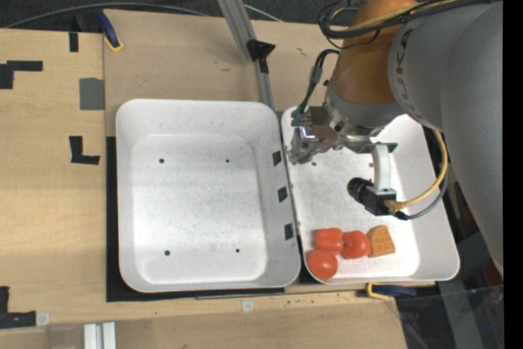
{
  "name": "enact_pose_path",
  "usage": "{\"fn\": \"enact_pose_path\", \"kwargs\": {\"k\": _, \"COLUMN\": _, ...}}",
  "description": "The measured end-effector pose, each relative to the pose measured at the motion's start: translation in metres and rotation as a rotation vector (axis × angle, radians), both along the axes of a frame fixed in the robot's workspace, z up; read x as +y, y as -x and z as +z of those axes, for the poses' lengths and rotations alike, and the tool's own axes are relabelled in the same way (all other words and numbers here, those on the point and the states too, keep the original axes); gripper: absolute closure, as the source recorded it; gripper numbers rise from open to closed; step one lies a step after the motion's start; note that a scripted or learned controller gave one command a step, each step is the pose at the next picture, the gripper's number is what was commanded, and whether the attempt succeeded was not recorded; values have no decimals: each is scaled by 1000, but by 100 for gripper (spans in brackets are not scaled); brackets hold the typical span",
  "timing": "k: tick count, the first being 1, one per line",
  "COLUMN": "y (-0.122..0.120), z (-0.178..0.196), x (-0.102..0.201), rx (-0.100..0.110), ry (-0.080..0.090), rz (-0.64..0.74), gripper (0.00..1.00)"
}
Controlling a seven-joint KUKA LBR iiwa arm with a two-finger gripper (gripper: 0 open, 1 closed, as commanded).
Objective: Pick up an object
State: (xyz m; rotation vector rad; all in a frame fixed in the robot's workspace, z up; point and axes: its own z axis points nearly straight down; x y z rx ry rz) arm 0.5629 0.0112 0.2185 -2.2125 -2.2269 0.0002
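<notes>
Camera view looks down at a slant on a pale wooden table (pixel 180 53) with a smooth, flat grain, marked here and there with short black and grey tape strips. Two shallow white plastic bins sit side by side on it, their rounded rims touching along the middle. Both have matte, faintly speckled floors and softly curved corners.

The left bin (pixel 131 176) shows a bare floor dotted with a few small dark holes. The right bin (pixel 437 257) holds a small cluster at its near edge: three glossy, rounded red pieces (pixel 331 245) packed together, and just beside them on the right a squarish tan block (pixel 382 241) with a waffled, grid-like surface, touching the nearest red piece.

The grey arm, with its smooth orange band (pixel 376 53), comes in from the right and hangs over the far part of the right bin. Its hand (pixel 304 145) is low near that bin's left rim, well apart from the cluster; whether it is spread or pressed together I cannot tell. A slanted grey metal pole (pixel 233 4) crosses the table at the far side.
</notes>
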Motion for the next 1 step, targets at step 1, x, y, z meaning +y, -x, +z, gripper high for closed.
{"fn": "enact_pose_path", "kwargs": {"k": 1, "y": -28, "z": -3, "x": 57, "rx": -2, "ry": 0, "rz": 1, "gripper": 100}}
